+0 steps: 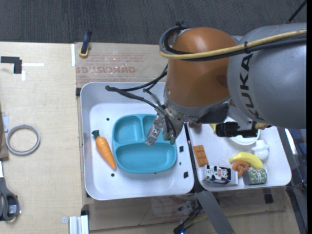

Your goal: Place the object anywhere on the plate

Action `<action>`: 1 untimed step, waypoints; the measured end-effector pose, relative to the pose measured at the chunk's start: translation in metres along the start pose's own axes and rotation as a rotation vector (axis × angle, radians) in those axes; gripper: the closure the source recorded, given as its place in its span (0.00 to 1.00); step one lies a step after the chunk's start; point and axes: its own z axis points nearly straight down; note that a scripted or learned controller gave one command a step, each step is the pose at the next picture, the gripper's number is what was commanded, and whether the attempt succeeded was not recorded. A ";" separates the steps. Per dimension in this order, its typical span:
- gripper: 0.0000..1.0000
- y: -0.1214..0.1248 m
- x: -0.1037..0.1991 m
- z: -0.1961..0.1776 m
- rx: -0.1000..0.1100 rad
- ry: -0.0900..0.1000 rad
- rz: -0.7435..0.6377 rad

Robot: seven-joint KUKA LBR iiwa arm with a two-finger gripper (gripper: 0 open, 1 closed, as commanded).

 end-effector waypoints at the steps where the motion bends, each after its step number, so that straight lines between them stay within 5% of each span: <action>1: 0.00 0.000 0.000 0.000 0.000 0.000 0.001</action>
